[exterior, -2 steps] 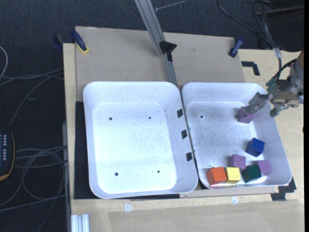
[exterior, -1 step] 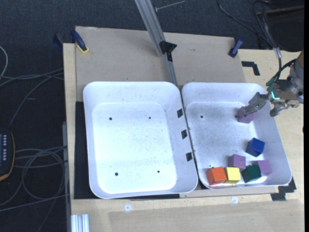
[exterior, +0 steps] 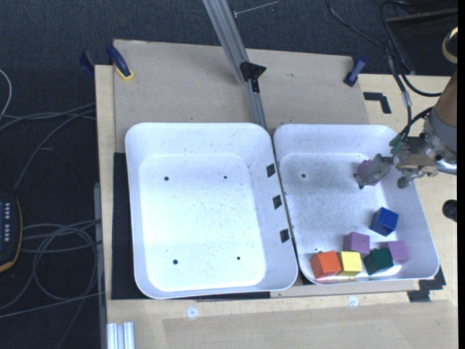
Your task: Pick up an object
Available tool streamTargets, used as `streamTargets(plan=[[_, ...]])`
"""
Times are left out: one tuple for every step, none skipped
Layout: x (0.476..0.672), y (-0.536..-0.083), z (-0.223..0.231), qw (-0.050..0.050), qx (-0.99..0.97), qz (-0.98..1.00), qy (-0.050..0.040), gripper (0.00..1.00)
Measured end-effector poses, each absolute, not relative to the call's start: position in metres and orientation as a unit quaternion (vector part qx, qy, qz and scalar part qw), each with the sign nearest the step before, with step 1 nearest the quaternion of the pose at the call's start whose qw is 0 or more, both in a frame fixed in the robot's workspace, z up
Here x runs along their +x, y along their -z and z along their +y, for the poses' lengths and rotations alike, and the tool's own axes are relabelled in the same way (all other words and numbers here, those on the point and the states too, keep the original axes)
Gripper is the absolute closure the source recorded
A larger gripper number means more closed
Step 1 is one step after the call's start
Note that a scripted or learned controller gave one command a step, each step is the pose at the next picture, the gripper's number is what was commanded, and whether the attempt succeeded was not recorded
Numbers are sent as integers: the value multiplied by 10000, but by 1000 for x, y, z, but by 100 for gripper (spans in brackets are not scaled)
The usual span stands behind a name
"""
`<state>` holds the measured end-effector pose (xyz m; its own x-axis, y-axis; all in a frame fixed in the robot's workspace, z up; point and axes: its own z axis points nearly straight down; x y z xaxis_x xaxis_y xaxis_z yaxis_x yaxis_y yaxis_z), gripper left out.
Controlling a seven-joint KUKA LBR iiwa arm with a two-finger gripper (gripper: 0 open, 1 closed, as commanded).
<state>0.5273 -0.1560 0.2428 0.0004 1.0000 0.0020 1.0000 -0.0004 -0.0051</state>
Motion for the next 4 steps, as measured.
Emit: streamTargets(plan=[[521,-195,-163,33,-7075,-7067,-16,0],[513,-149,-162,33,-7072,-7070,-12,0],[515,-163,-162,-7,-7066,-7076,13,100],[510,-218,-169,-35,-7069,-7073,18,100]])
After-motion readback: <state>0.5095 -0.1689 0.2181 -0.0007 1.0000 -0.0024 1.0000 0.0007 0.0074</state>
